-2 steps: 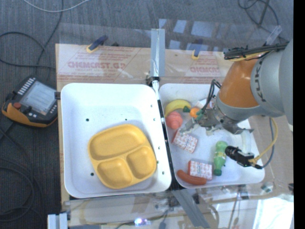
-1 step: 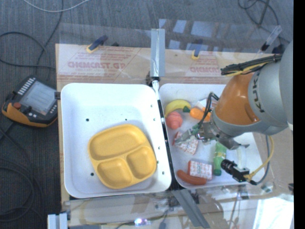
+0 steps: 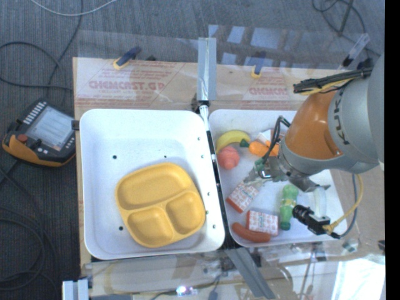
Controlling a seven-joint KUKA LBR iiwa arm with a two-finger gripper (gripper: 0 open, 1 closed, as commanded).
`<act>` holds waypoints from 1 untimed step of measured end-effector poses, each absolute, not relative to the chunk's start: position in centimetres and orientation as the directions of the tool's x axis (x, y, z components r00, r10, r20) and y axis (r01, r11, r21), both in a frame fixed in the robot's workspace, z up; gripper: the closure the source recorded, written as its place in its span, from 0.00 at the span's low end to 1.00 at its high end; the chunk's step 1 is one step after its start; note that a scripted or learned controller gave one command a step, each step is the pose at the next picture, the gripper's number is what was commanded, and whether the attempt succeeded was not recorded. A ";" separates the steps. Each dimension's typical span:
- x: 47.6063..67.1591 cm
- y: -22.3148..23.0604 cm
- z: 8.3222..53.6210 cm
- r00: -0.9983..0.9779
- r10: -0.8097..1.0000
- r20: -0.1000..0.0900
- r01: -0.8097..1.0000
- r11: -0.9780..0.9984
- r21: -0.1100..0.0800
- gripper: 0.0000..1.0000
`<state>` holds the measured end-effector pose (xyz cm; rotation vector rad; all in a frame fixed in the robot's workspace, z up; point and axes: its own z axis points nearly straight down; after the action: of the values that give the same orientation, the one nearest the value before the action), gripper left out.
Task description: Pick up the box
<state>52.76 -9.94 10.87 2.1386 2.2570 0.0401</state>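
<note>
My arm (image 3: 331, 133) reaches in from the right over the right bin (image 3: 220, 120), the hand (image 3: 261, 170) low among the toys.

On the table (image 3: 137, 83), the left bin (image 3: 100, 130) carries a yellow divided tray (image 3: 161, 203). My hand hangs just right of the box (image 3: 242, 196), a small red-and-white carton lying flat near the bin's left wall, its long axis slanting from near-left to far-right; whether the hand is clenched or released I cannot tell. A second patterned box (image 3: 262, 221) lies nearer, just beside a green bottle (image 3: 287, 206). A banana (image 3: 232, 139), a pink peach (image 3: 228, 158) and a red sausage (image 3: 251, 233) lie around them.
</note>
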 end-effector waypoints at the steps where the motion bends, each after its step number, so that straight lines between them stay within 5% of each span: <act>1: 52.6 -9.9 10.7 -0.054 0.999 -0.004 0.998 0.054 0.035 0.00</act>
<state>52.60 -9.90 10.66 2.1417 2.2610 0.0351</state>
